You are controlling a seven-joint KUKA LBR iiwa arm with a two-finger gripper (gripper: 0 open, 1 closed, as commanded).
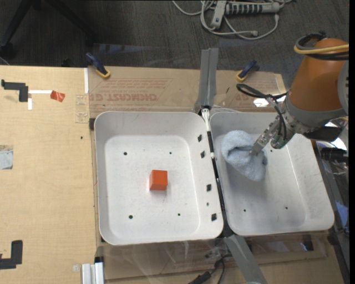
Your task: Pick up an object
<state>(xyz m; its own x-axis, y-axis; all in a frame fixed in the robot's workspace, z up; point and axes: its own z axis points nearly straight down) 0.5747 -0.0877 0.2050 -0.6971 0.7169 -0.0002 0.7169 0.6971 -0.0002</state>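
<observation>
1. Camera view, fixed above the bench and looking down at a slant, shows my grey arm with its orange band [319, 69] reaching in from the right edge, angled down over the right-hand shallow white bin [299, 216].

2. My two-finger gripper [260, 148] is down at the pale blue-grey crumpled cloth [242, 156] that lies in the upper left part of that right bin — the tips sit on the cloth's upper right edge, touching or pressing into the fabric.

3. Whether my fingers are clenched on the cloth or parted I cannot tell; the tips are small, blurred and merge with the folds, so I cannot claim that I hold anything.

4. The cloth is bunched in a soft heap, near the divider between the two bins, and it rests on the bin floor as far as I can see.

5. The left-hand shallow white bin [111, 222] holds a small orange-red cube [158, 180] — it sits a little below the middle of that bin's floor, well apart from my gripper and from the cloth.

6. Both bins stand side by side on brown cardboard sheeting [144, 89], with a light wooden board [44, 166] to their left.

7. Beyond the bench, at the top of the view, white cables and a power strip [244, 8] lie on the dark floor.
</observation>
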